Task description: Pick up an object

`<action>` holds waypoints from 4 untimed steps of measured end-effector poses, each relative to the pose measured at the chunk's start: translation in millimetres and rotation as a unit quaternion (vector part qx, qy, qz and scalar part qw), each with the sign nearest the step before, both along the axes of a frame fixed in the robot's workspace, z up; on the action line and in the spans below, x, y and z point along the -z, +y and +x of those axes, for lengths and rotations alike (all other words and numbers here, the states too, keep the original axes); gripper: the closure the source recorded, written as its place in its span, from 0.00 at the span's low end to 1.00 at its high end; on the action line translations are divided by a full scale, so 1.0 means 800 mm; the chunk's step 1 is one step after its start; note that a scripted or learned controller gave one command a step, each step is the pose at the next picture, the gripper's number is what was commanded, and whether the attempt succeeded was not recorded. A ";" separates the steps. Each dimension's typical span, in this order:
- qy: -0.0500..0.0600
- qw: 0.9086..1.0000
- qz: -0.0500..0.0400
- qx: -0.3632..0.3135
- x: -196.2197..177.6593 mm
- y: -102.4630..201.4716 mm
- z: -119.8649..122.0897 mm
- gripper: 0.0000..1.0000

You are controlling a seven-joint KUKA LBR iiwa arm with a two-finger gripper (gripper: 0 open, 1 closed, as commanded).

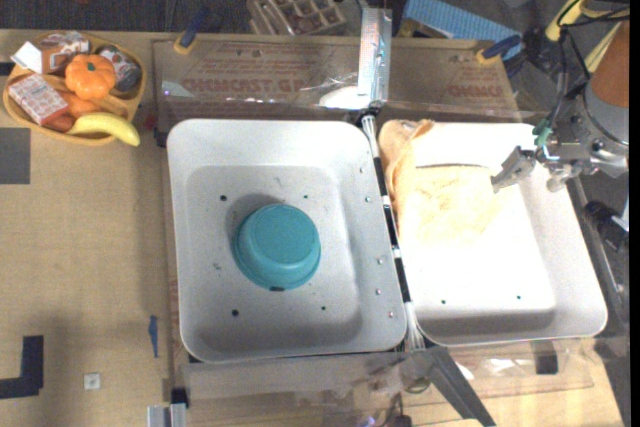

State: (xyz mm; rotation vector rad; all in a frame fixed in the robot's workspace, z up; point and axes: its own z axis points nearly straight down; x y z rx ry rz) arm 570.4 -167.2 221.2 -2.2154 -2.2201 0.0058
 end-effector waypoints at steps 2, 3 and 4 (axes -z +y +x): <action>-0.006 0.998 -0.002 -0.057 0.167 0.086 0.117 0.00; -0.006 0.998 -0.002 -0.057 0.167 0.086 0.117 0.00; -0.007 1.000 -0.001 -0.013 0.166 0.071 0.057 0.00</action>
